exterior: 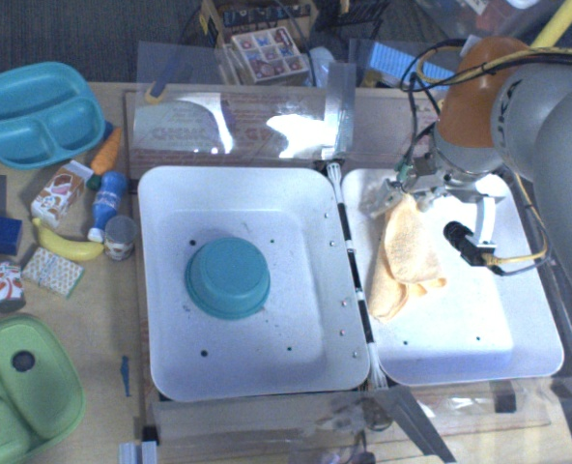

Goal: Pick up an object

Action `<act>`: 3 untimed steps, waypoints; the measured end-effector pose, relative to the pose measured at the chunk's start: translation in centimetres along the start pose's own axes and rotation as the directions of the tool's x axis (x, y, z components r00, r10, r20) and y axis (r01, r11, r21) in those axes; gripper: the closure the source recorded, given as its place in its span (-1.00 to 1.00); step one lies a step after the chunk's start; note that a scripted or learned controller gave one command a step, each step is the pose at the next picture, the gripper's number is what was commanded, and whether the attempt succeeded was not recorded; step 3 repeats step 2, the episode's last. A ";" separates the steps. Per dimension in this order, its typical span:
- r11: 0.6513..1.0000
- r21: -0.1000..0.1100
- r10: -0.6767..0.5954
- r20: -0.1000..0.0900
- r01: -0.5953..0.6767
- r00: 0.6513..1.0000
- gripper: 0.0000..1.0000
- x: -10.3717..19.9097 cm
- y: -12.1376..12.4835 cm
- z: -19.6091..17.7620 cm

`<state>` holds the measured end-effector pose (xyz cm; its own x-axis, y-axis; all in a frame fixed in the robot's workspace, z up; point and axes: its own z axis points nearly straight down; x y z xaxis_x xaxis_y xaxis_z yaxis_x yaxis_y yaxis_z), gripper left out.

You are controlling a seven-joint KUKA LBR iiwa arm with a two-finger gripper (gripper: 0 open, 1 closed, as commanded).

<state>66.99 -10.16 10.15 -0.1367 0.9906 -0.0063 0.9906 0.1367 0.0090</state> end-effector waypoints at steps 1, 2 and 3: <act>1.000 -0.004 0.001 0.002 -0.001 1.000 1.00 -0.1 0.1 -1.1; 0.968 0.002 -0.250 -0.005 0.250 0.968 1.00 4.2 0.5 -8.5; 0.968 0.002 -0.250 -0.005 0.250 0.968 1.00 4.2 0.5 -8.5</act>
